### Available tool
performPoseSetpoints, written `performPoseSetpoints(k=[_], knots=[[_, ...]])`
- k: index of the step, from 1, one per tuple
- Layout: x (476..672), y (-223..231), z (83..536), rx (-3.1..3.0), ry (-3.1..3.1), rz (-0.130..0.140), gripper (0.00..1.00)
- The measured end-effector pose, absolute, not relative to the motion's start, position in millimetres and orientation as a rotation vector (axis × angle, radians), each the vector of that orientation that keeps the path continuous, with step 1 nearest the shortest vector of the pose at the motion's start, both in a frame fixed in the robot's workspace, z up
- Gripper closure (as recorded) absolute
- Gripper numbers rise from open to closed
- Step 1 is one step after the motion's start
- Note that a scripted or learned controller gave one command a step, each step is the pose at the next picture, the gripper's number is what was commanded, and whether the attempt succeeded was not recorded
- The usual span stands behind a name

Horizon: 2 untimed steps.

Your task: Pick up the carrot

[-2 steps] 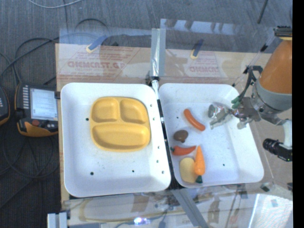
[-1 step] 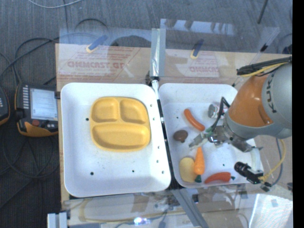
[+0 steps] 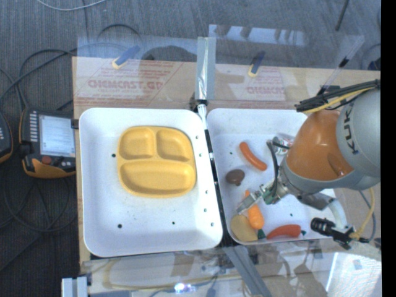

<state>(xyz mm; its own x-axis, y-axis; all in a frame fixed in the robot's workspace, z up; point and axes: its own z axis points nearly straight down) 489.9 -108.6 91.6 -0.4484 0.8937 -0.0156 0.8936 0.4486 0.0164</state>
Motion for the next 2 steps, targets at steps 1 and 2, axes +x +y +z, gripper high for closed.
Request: performPoseSetpoints(k=[1, 2], knots=[[490.8, -106.5, 101.2, 1.638, 2.659, 0.015, 1.00], [496.5, -63.7, 189.5, 1.923, 2.485, -0.003, 1.00]])
